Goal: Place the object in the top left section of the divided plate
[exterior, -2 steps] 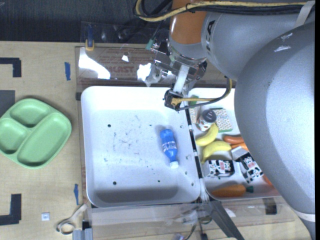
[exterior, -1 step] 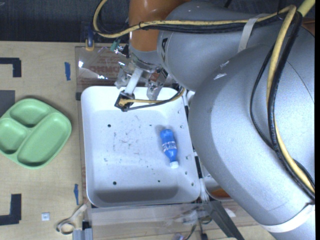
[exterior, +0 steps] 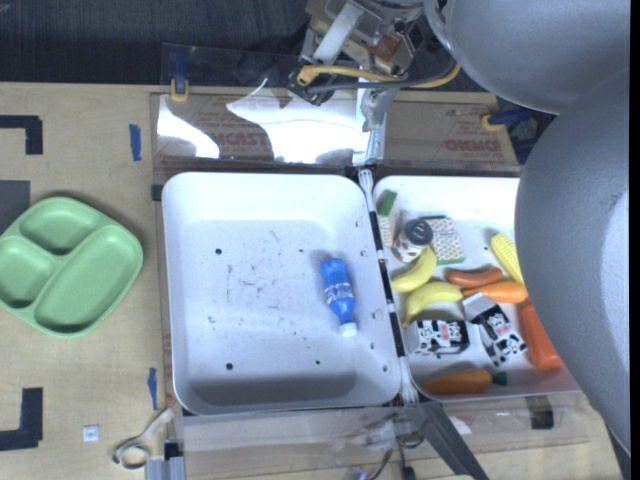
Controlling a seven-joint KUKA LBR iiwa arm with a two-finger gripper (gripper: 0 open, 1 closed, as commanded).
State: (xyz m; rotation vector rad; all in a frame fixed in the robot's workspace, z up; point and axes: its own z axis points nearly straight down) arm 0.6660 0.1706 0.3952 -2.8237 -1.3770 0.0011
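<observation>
A green divided plate lies on the wooden bench at the far left, outside the bins. Its top left section holds nothing. A blue bottle with a white cap lies on its side in the left bin, near that bin's right wall. My gripper hangs beyond the far edge of the bins, at the top middle of the view, well apart from the bottle and the plate. Nothing shows in its grasp.
The right bin holds two bananas, a corn cob, carrots, a hot dog and black-and-white blocks. My grey arm covers the right bin's right side. A clear panel stands behind the bins.
</observation>
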